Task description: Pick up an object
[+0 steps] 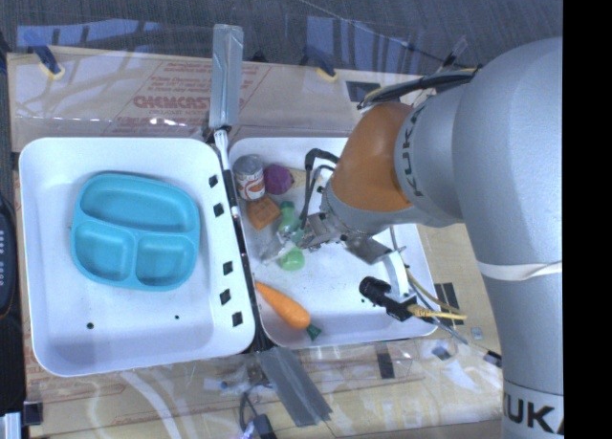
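Lime-green ball (292,258) lies on the floor of the right bin (337,286), just below and left of the gripper (309,232), which is lowered into the middle of that bin. Whether the gripper is spread or closed cannot be told, as the orange-banded wrist and its own body cover it from above. Nothing can be seen held in it.

Just to the gripper's left is a darker green piece (287,217), so close that touching or apart cannot be judged. Beside that, further left, sits a small orange block (265,212). Above the block, near the bin's upper left corner, stands a small can (250,179) with a red-and-white label, and just to its right rests a purple ball (278,179). Toward the near edge of the bin lies an orange carrot (283,304), slanted, its green end pointing down and right close to the rim.

That makes six things in the right bin: two balls, one green piece, one block, one can, one carrot.

The left bin (53,265) holds one thing, a blue divided plate (136,230) with three compartments, one long and two small, lying flat near the bin's middle, well apart from the gripper.

The two bins sit side by side, their rims meeting at the centre.
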Tool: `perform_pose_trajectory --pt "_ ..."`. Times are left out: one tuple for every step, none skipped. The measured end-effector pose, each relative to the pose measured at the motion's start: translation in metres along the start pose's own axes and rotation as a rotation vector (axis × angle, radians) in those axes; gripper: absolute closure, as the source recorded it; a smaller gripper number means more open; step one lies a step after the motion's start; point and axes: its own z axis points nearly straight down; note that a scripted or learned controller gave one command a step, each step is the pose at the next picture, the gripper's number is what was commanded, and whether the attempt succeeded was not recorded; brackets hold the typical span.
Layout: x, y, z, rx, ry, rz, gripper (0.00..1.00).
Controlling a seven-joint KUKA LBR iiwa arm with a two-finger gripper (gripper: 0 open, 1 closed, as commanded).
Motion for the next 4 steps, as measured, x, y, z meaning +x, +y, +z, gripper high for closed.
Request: perform_pose_trajectory --pt "0.016 -0.010 -0.105 -0.009 -0.004 0.095 0.00" --pt "0.003 -0.005 -0.001 -0.003 -0.001 0.097 0.00" --pt "0.003 -0.005 -0.009 0.000 -0.002 0.092 1.00" --pt "0.065 0.084 -0.105 -0.011 0.000 0.195 1.00"
